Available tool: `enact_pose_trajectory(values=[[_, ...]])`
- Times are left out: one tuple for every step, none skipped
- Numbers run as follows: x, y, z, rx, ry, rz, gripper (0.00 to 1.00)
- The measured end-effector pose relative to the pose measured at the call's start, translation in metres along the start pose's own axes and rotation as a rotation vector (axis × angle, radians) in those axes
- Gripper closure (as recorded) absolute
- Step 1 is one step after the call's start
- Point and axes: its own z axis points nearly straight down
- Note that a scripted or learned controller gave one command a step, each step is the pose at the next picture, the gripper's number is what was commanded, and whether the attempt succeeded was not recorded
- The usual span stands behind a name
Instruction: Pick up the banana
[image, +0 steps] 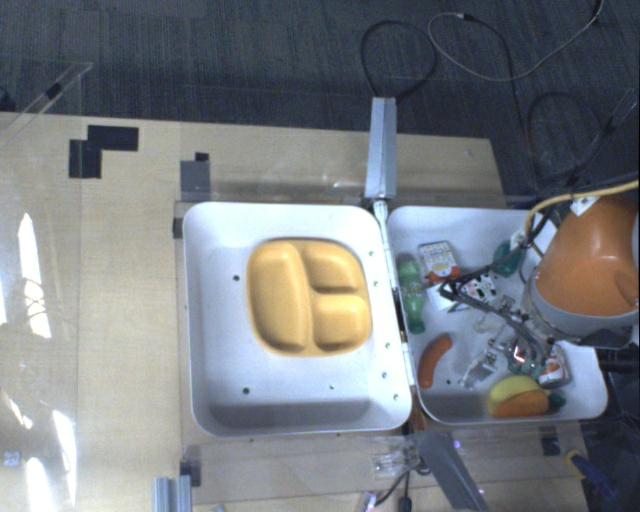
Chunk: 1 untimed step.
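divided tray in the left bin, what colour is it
Yellow; the divided tray shows plainly in the camera view, sitting in the white left bin.

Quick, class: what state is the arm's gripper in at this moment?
Gripper: low in the right bin, above the banana; open or shut cannot be told.

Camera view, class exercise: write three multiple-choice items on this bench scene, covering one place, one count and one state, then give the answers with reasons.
1. Where is the banana?
A. left bin
B. right bin, near corner
C. on the bench

2. How many compartments has the yellow tray?
A. three
B. one
C. six

3. How does the banana lie?
A. lifted
B. resting beside the carrot
C. on the tray

Answers: B, it lies low in the right bin; A, ridges divide it in three; B, it touches the carrot on the bin floor.
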Motion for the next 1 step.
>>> enact_pose_trajectory(values=[[0.0101,0.0231,-0.1375,-0.001,-0.006,0.011,0.00]])
